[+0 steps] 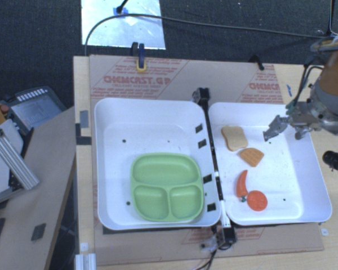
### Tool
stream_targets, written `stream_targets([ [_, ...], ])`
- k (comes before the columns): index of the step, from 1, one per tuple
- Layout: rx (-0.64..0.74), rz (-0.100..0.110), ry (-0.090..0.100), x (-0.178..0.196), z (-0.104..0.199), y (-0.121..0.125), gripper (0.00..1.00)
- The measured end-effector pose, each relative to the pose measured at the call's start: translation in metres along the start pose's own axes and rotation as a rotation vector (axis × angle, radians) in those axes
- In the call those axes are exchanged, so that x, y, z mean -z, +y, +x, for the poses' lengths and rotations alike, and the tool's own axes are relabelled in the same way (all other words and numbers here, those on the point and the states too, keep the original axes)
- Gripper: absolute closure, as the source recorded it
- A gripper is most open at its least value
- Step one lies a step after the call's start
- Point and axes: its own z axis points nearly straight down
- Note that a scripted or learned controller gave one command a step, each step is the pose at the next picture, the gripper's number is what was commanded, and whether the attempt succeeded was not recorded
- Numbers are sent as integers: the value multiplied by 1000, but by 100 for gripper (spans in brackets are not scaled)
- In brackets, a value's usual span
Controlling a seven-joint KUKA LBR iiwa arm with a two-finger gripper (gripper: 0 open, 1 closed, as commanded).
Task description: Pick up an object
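Seen from above, a desk point(174, 72) carries two shallow white bins side by side: the left bin point(110, 122) holds a green divided plate point(167, 185) near its front, and the right bin point(312, 198) holds four small toy foods. A tan bread slice point(234, 138) lies near the divider, an orange wedge point(251, 156) just in front of it, and a red chili pepper point(241, 183) beside a red tomato point(257, 200) near the front edge. The grey arm enters from the right, its jaws point(281, 127) hanging over the back of the right bin, spread apart and holding nothing, a little to the right of the bread slice.
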Motion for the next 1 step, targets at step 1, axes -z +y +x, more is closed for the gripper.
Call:
stream_targets([
  [1,3,-12,-2,7,0,2,0],
])
